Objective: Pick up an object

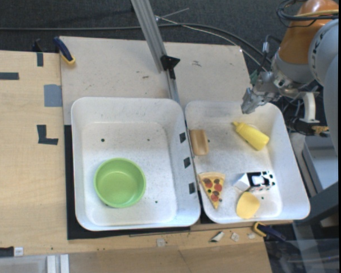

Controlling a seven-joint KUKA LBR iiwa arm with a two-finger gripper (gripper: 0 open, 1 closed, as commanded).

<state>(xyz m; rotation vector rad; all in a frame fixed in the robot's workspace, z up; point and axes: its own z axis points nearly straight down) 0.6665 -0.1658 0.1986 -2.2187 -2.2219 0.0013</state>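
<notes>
camera: fixed overhead | slanted down | both bins (179,110) framed

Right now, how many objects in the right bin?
5. Mustard bottle at the far right, below the gripper; brown block by the left wall; pizza slice near left; black-and-white item and yellow piece near right. None look hidden.

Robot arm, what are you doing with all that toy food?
The robot arm's gripper hangs over the far edge of the right bin, just above a yellow mustard bottle. It holds nothing yet. The same bin has a brown block, a pizza slice, a black and white toy and a yellow piece. A green bowl sits in the left bin.
</notes>
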